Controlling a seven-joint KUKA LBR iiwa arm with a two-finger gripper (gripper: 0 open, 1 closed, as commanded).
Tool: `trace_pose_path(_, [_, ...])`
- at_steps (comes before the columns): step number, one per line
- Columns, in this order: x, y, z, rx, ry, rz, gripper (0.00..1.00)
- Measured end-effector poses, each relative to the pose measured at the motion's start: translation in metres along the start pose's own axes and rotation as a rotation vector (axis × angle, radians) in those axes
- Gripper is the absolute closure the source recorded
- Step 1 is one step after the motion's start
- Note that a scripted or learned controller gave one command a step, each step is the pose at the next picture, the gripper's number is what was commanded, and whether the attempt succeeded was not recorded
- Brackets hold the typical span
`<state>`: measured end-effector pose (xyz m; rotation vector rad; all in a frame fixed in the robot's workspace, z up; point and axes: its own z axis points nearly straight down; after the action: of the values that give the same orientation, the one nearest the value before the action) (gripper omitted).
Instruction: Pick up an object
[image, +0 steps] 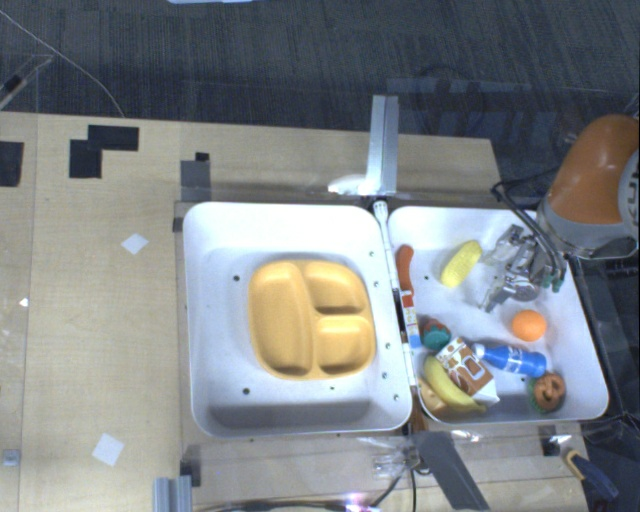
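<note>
Left bin (215, 330): I log one yellow three-compartment tray (308, 318), lying flat at its centre. Right bin (590, 350): I count a yellow corn cob (460, 263), a red sausage (404, 268), an orange ball (529, 325), a blue bottle (512, 358), a banana (445, 385) under a brown-and-white carton (465, 366), a teal piece (437, 339) and a brown round item (548, 391). The gripper (505, 290) hangs over that bin's upper part, jaws spread with nothing between them, the corn cob just to their left, the orange ball just below to the right.
</note>
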<state>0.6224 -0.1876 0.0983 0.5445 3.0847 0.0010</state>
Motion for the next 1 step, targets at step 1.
trace_pose_path(1, [-0.0418,-0.0029,0.0096,0.003,0.011,0.258,0.00])
